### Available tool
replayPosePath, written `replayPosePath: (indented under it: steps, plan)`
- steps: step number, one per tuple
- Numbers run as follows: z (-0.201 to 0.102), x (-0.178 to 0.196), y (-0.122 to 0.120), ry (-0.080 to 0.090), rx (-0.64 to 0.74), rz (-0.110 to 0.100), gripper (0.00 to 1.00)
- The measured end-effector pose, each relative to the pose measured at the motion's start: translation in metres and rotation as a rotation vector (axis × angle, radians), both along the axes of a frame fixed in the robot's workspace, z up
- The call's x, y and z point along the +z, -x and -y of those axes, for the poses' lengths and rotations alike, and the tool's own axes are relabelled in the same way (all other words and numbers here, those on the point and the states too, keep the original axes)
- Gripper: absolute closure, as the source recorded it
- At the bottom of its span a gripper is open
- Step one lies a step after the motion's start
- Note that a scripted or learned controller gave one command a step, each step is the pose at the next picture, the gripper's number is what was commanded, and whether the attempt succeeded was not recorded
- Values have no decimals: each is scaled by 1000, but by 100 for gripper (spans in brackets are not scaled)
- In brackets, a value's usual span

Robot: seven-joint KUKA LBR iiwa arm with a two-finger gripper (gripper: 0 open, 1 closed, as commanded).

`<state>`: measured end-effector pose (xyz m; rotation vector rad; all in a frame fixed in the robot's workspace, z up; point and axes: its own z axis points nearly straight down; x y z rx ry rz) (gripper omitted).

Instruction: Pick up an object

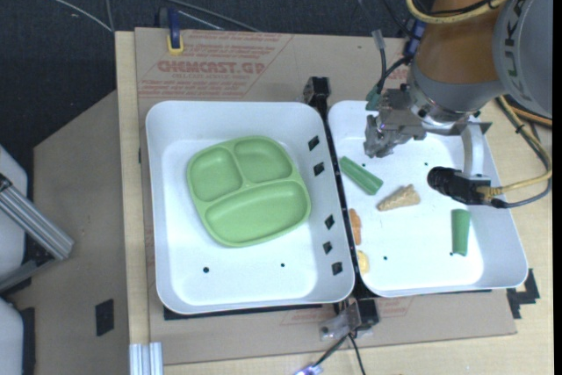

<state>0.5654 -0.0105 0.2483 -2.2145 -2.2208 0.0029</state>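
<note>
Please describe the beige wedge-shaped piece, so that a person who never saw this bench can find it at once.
Look in the right white bin, the one without the green plate. Near its middle lies the beige wedge, just right of a green stick. It is the only pale, triangular piece there.

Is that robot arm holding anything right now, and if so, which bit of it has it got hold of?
Nothing can be seen held. The gripper hangs over the right bin, above the green stick and the tan wedge, which lie on the bin floor.
</note>
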Motion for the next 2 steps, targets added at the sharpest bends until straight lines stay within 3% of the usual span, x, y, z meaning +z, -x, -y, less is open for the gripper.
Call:
replayPosePath:
  steps: [2]
  plan:
    - [-100, -14, 56, -1, 3, -1, 100]
